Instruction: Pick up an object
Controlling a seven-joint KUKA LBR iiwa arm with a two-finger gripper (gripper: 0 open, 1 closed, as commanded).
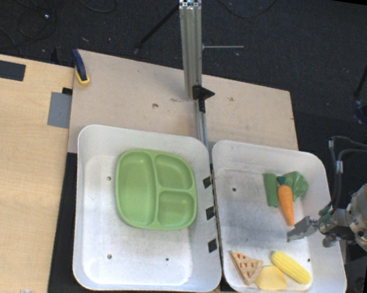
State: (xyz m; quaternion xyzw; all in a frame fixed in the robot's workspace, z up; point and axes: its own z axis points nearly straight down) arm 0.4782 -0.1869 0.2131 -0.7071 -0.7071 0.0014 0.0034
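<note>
In the right bin (pixel 243 207) lie a toy carrot (pixel 286 203) with green leaves (pixel 295 183) beside a green strip (pixel 271 189), a yellow corn cob (pixel 291 267), a pizza slice (pixel 245 265) and a pale yellow piece (pixel 271 280). My gripper (pixel 304 230) hangs over the bin's right side, just below the carrot's tip and above the corn. Nothing shows between its fingers.
The left bin (pixel 85 244) holds a green divided plate (pixel 156 190). An aluminium post (pixel 191 47) rises behind the bins. A blue and yellow tool (pixel 80 67) lies at the board's back left corner.
</note>
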